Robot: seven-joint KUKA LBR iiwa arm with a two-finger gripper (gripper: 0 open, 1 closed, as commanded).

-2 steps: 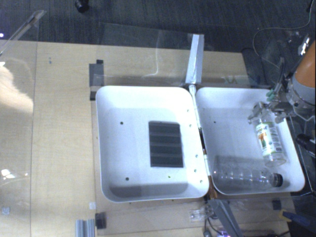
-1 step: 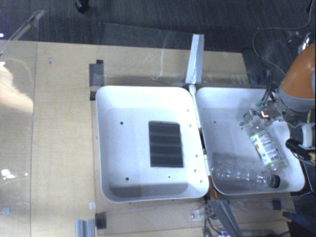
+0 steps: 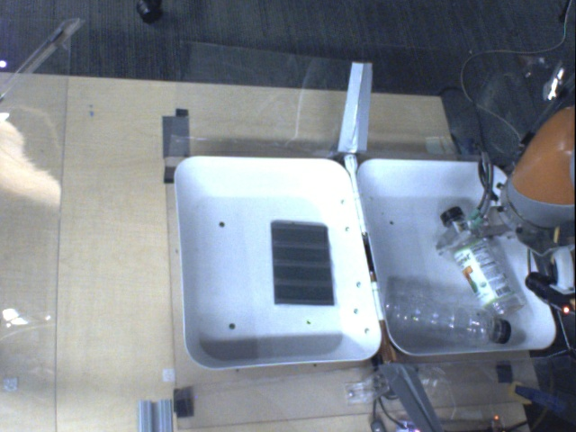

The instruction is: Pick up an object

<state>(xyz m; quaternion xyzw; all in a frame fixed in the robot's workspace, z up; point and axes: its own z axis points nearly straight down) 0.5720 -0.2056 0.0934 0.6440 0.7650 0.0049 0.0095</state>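
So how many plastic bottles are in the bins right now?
2, both in the right bin: a labelled bottle lying diagonally near the arm, and a clear bottle along the near wall. The arm may hide more.

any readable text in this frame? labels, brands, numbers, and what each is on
No text can be read anywhere in this frame.
Clear bottle with label, in the right bin: green and white print, too small and blurred to read.
Second clear bottle, lying along that bin's near wall: no label visible.
Dark ribbed pad in the left bin: no markings visible.
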